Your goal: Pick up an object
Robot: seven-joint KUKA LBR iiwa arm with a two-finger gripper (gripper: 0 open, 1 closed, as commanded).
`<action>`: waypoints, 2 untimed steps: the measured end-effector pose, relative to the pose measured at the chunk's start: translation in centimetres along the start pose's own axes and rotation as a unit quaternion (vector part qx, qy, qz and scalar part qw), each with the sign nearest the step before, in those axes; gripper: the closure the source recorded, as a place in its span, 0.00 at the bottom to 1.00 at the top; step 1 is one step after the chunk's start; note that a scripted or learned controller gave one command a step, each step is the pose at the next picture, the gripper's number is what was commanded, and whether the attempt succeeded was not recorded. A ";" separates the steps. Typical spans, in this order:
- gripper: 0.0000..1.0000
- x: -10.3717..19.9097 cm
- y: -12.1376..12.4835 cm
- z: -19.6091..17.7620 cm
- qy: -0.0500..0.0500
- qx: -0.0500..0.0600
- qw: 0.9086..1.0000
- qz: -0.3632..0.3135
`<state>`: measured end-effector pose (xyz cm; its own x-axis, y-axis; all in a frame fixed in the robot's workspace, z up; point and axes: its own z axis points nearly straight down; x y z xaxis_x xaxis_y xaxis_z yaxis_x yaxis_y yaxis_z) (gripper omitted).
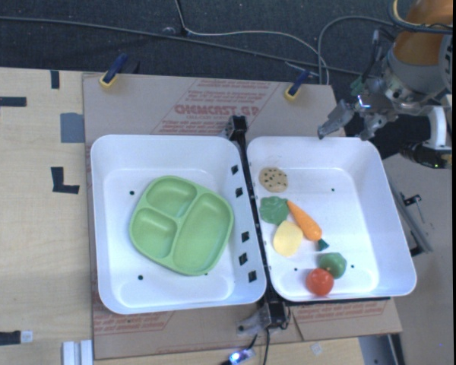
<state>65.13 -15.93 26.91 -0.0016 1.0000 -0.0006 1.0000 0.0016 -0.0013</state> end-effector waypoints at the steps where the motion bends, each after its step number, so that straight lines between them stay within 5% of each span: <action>1: 0.00 0.7 -0.8 5.8 0.000 0.003 1.000 0.000; 2: 0.00 1.3 -1.2 12.2 0.000 0.003 1.000 0.000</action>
<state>63.93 -14.66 14.76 -0.0018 1.0000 -0.0003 1.0000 0.0018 -0.0069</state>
